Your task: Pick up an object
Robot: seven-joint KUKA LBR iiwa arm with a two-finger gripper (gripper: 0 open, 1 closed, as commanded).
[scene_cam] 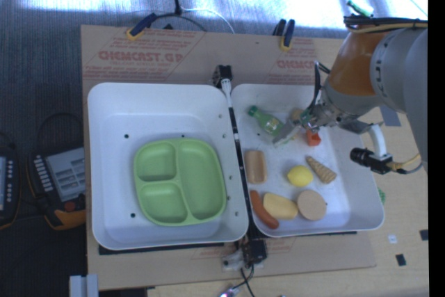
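My gripper (292, 127) hangs low in the right bin (361, 215), at its upper middle. A small green bottle (264, 120) lies just to its left, very close to it. A small red piece (313, 138) sits right beside the gripper on its lower right. I see nothing held in the gripper. The grey arm with its orange band (354, 69) reaches in from the upper right and hides the bin's far right corner.
The right bin also holds a bun (256, 165), a yellow lemon (300, 176), a waffle cone (322, 169), a sausage (263, 209), a yellow potato (279, 205) and a round brown disc (311, 204). A green divided plate (179, 181) lies in the left bin (111, 108).
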